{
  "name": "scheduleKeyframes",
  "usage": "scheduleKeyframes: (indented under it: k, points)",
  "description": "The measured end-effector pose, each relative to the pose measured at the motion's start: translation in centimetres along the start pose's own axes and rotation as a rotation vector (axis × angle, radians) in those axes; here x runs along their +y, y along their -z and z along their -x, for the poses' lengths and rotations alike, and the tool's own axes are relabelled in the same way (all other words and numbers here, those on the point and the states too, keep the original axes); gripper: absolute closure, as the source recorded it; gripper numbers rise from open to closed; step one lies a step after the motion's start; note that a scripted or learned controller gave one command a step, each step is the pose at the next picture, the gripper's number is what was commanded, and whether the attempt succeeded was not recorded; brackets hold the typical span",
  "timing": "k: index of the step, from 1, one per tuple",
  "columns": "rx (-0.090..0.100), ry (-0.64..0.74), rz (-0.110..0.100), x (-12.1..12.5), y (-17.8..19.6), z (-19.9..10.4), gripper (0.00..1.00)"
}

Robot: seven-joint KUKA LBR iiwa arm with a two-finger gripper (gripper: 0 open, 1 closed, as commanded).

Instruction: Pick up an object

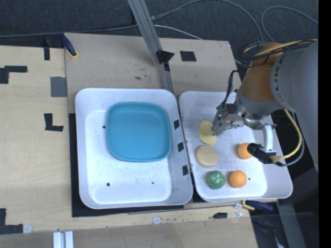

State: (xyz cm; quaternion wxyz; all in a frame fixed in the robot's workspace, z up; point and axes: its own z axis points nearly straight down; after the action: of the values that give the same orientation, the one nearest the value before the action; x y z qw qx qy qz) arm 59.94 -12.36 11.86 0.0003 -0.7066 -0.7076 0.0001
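Here the gripper (pixel 219 126) sits low beside the yellow piece (pixel 207 133) — grip state I cannot tell.

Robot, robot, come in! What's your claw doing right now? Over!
Gripper low in right bin, at the pale yellow piece. Nothing seen gripped. Cream disc, green ball, two orange balls close by. Over.
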Motion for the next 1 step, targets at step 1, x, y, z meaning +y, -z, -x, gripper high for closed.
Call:
scheduleKeyframes:
  k: [1]
  points:
    - [-0.001,-0.001,0.005,0.97,5.18,0.48,1.0]
